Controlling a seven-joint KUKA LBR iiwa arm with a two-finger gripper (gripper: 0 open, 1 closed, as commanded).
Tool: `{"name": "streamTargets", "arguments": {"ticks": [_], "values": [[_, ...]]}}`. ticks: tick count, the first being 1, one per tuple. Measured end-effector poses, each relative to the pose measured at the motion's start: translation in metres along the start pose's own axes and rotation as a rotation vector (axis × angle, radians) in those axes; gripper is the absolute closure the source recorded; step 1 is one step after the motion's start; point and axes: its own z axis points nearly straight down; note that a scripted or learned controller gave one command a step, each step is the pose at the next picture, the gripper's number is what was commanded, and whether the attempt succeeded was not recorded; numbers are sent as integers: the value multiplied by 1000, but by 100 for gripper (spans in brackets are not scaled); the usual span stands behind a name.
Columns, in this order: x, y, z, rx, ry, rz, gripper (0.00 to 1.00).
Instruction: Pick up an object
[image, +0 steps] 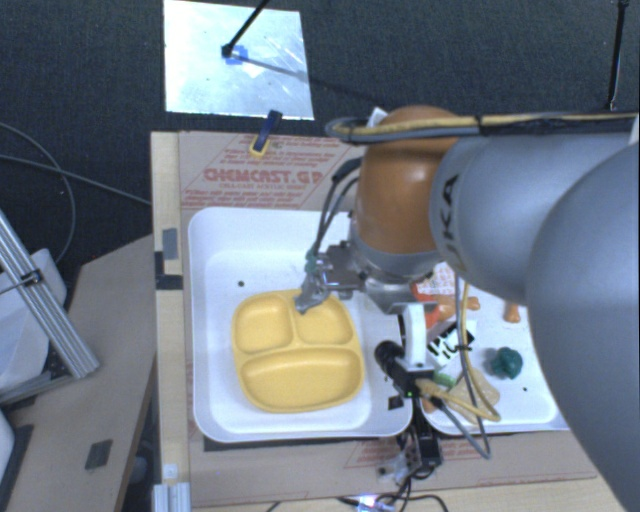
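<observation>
So far we judge nothing lifted: our gripper (312, 287) sits low over the far edge of the yellow divided plate (297, 352), which lies flat in the left bin (215, 240), and we cannot tell how its fingers stand. The right bin (530, 405) holds a small green object (505, 362), an orange piece (512, 312) and a black-and-white item (447, 343), so the grasp and lift remain.

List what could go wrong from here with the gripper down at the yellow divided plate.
1. The gripper sits at the back rim of the yellow divided plate; a grip on such a thin edge could slip, or the plate could tip as it lifts.
2. The plate takes up much of the left bin, so a failed lift may just drag it against the wall.
3. Cables hanging from the wrist trail over small objects in the right bin and might snag them.
</observation>
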Motion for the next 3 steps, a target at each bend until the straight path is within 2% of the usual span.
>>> {"name": "streamTargets", "arguments": {"ticks": [1, 2, 3], "values": [[68, 7, -139, -16, 4, 2, 0], [71, 6, -311, -21, 5, 8, 0], [72, 6, -312, -7, -1, 2, 100]]}}
